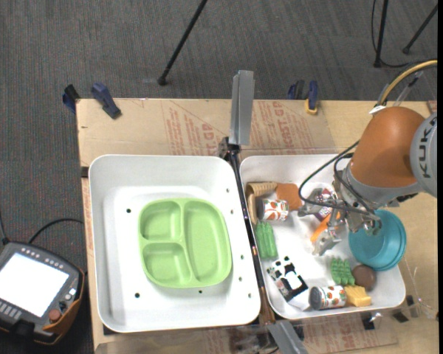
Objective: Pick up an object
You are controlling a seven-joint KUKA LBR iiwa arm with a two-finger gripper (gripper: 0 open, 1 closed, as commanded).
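The arm comes in from the right and hangs over the right bin [396, 295], its pincer [326, 231] low among the clutter; I cannot tell from here how it is set. Just under it lies a small orange piece [319, 232], with a teal bowl [377, 240] touching close on its right. Further left in that bin sit a small can [274, 210], a brown block [288, 193] and a green ridged toy [266, 240]. Nearer the front lie a black-and-white block [288, 278], another can [326, 297], a green brush-like toy [342, 271] and a brown ball [364, 276]. The left bin [111, 198] holds a green divided plate [184, 243]. A tablet [26, 286] rests off the table, far left.
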